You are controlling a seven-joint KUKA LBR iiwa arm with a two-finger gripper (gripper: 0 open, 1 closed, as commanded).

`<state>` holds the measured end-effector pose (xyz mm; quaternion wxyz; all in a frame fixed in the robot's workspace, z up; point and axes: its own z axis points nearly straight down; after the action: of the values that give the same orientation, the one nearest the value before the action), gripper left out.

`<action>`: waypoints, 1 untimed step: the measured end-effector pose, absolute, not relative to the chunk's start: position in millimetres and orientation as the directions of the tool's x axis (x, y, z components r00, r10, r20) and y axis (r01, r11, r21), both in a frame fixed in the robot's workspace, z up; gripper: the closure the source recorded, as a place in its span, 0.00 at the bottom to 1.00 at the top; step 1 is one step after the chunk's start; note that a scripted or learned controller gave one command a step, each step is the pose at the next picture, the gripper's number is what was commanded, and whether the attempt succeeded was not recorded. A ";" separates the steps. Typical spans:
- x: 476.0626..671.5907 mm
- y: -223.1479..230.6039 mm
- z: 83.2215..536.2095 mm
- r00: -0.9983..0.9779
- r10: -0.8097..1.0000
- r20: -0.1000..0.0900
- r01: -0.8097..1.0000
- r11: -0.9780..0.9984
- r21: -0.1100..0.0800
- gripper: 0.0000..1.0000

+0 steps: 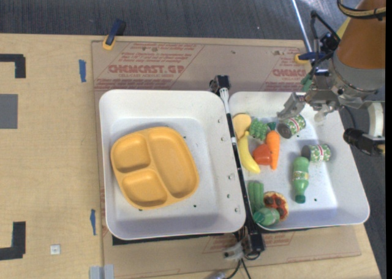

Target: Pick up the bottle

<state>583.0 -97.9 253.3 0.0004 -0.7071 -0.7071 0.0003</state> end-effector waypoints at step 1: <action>520.6 -160.5 110.2 0.009 1.000 0.000 1.000 -0.009 -0.002 0.00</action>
<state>520.6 -160.5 110.2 0.0009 -0.7104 -0.7038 0.0007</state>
